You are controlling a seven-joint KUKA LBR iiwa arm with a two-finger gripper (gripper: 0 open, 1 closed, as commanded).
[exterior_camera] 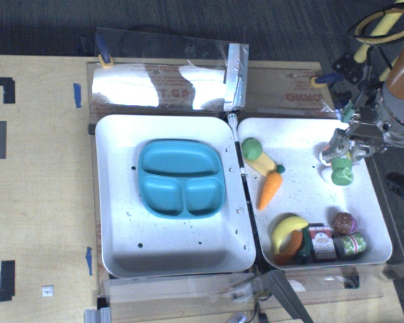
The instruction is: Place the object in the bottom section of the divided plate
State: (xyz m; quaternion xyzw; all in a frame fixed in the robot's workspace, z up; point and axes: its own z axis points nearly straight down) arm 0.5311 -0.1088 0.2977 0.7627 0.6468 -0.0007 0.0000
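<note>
Hand (341, 155) sits over the pale green object (342, 175) at the right bin's (303, 130) far edge, finger state unreadable from here, so it needs a confirmed grip before lifting toward the blue divided plate (182, 178) in the left bin (114, 180).

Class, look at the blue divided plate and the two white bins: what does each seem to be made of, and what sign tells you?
Divided plate: probably moulded plastic, matte; even blue colour, soft rounded ridges. Left bin and right bin: likely white plastic, slightly glossy; smooth rounded walls with faint sheen, dark specks on the left bin's floor. Metal cannot be ruled out.
</note>
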